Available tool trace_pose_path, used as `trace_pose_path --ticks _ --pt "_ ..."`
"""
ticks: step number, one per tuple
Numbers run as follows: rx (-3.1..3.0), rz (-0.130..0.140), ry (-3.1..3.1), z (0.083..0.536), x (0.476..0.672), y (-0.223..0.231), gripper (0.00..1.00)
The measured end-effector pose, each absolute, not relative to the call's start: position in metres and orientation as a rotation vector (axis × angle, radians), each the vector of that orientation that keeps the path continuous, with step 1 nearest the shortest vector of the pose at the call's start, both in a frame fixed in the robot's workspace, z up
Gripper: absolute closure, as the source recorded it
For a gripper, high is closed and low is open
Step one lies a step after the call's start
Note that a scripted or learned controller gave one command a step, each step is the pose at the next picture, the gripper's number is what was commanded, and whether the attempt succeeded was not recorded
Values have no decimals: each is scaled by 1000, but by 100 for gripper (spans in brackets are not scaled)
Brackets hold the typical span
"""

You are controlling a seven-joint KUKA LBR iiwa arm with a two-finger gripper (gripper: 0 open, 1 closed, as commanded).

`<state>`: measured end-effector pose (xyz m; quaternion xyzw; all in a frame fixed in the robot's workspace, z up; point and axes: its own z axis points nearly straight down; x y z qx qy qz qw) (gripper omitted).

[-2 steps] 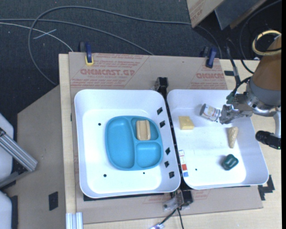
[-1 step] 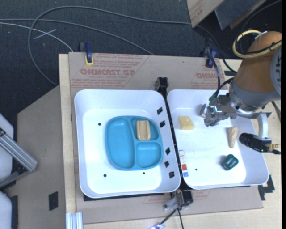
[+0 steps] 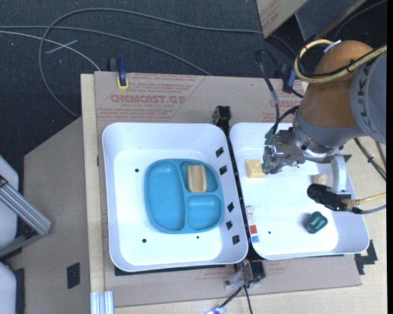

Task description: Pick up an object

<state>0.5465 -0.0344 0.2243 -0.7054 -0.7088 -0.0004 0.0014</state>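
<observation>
A dark carpeted floor [image 3: 153,37] surrounds the bench, with thin grey cables [image 3: 67,43] looping across it. The bench top is a brown cardboard-like sheet [image 3: 159,92] printed with red lettering, held by a blue and yellow clamp [image 3: 122,72] at its far edge. A cardboard box corner [image 3: 276,15] juts in above. A metal rail [image 3: 21,205] lies at the far left.

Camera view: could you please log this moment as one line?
gripper: over right bin | beside yellow block | teal object: untouched

Gripper [image 3: 270,167] low, seemingly angled leftward.
</observation>
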Motion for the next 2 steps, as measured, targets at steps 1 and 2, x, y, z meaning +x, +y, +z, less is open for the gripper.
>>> trace_pose_path --ticks 1,2 --pt "-2212 -2 -2225 233 536 13 100" --pt "-2211 2 -2224 220 518 65 100"
